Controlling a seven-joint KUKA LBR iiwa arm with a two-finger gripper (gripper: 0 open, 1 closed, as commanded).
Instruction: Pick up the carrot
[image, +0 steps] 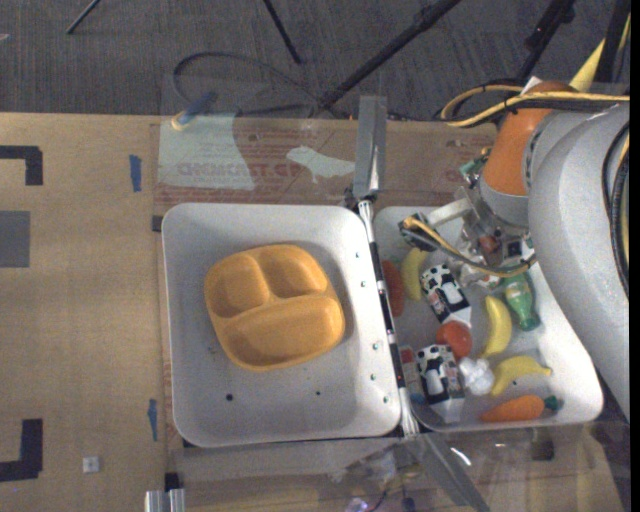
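I see the small orange plastic carrot with a green tip (517, 407) lying at the right-hand white bin's (578, 352) near edge, likely light, rigid, slick; I would pinch mid-body; the gripper (487, 240) state I cannot tell.

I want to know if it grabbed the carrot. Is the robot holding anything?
Cannot be told: the tool is hidden under the wrist. The carrot lies in the right bin, apart from it.
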